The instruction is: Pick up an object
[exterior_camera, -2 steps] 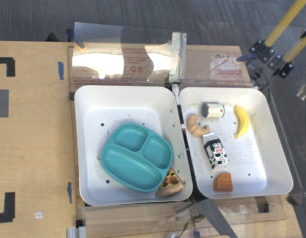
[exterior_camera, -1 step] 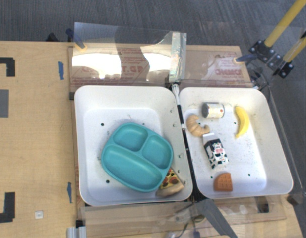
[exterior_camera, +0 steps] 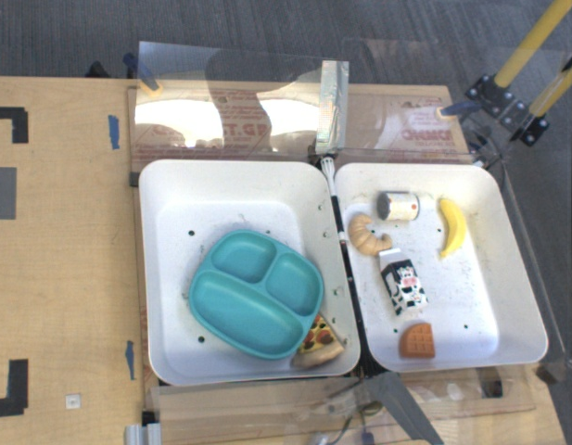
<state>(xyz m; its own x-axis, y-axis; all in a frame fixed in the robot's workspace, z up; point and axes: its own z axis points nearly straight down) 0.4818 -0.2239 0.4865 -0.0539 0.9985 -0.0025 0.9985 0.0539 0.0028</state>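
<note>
The right bin holds several small objects. A yellow banana lies near its back right. A small grey and white can lies on its side at the back. A tan croissant rests against the left wall. A black and white milk carton lies in the middle, and an orange waffle-like cookie sits near the front. In the left bin a teal divided plate lies flat, with a pizza slice tucked under its front right rim.
A clear plastic screen stands behind the bins. A yellow-legged stand with black clamps rises at the back right. Wooden bench top stretches to the left.
</note>
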